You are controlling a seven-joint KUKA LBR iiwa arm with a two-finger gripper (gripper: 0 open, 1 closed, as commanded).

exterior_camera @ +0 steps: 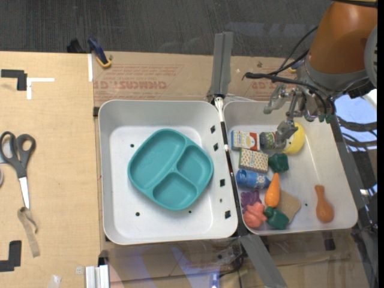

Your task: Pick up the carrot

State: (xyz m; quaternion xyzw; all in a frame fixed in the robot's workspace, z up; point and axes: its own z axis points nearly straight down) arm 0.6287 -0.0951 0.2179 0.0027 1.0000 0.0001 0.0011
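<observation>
- Your arm reaches in from the right, its orange band at the upper right corner, above the right bin.
- The pincer hangs over the upper middle of that bin, its tip just above a small can and beside a yellow toy; you cannot tell from here whether it is released or clenched, and nothing is visibly caught in it.
- The carrot lies lower in the same bin, orange, tip pointing up toward the far rim, well clear of the pincer.
- Around the carrot: a dark green block just above it, a tan slab at its right, a green piece below, and a pink toy at lower left.
- Left of the carrot you see a blue toy, a speckled packet and a red-and-white carton stacked up the bin's left side.
- An orange drumstick-shaped toy lies apart near the right wall.
- The left bin holds a teal three-compartment plate.
- On the counter to the far left, scissors lie with handles toward the top.
</observation>
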